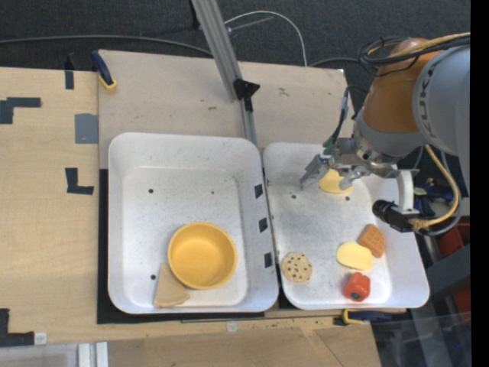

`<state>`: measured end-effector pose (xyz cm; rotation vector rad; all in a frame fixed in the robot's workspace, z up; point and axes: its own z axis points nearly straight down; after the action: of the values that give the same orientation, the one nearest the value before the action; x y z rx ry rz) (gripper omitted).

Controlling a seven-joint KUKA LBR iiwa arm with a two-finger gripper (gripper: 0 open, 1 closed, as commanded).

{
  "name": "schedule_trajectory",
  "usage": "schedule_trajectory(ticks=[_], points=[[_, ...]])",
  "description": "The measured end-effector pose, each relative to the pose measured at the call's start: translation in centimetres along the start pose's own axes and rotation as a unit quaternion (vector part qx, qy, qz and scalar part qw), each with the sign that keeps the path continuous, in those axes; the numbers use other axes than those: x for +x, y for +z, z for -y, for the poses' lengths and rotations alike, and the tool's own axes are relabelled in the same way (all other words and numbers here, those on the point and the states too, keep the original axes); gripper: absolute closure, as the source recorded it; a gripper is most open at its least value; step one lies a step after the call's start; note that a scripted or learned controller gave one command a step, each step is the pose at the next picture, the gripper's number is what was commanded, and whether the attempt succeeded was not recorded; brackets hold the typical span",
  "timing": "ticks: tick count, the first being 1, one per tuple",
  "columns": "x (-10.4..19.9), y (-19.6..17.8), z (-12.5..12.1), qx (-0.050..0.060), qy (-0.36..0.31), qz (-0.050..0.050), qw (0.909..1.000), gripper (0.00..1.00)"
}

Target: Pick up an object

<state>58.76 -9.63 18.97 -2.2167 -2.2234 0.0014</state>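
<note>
My gripper (331, 174) hangs over the far part of the right bin (306, 212), open, with its fingers (311, 171) spread wide. A small pale yellow piece (331, 183) lies on the bin floor between the fingertips, which stand on either side of it without closing on it. Nearer the front of the same bin are a chocolate-chip cookie (296, 267), a yellow lump (354, 256), an orange-brown piece (373, 240) and a red item with a green top (356, 286).
The left bin (137, 167) holds a yellow bowl (202, 254) with a tan wedge (170, 293) against it at the front. A grey pole (221, 44) slants down to the divider between the bins. Cables trail beside the arm at the right.
</note>
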Motion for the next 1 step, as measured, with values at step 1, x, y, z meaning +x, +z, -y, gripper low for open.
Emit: schedule_trajectory(ticks=[1], points=[[-0.01,-0.01,-0.01,0.0,0.0,0.0,1.0,0.0]])
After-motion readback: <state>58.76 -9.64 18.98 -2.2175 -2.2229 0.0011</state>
